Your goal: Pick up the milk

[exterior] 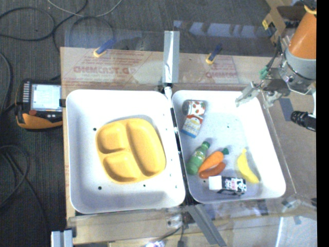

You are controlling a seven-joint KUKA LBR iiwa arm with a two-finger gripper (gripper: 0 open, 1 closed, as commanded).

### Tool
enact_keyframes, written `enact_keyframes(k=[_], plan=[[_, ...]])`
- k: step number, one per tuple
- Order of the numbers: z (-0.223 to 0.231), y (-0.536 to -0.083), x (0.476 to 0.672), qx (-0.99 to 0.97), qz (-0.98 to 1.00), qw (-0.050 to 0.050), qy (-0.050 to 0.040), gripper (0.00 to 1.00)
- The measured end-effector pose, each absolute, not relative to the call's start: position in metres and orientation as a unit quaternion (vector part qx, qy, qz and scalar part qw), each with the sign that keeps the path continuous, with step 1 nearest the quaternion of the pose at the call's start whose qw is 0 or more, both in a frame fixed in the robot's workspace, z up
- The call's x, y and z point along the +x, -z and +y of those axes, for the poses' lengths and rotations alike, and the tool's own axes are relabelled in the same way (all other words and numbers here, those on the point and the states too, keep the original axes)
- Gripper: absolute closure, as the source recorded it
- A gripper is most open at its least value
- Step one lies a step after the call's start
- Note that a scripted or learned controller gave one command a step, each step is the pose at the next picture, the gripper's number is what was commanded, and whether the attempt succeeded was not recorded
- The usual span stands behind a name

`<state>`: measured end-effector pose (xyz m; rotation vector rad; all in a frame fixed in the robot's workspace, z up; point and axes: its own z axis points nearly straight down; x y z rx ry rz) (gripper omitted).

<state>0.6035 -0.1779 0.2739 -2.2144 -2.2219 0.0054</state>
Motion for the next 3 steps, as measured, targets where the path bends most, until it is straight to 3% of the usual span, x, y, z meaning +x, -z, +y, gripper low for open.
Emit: enact_keyframes(k=[1, 2, 3], plan=[[-0.121, -0.179, 0.634, -0.619, -0.786, 0.003, -0.0012, 0.0], [-0.105, -0.105, 0.657, -0.582, -0.813, -0.006, 0.0034, 0.0], [-0.103, -0.112, 0.654, -0.581, -0.814, 0.004, -0.0001, 1.0]])
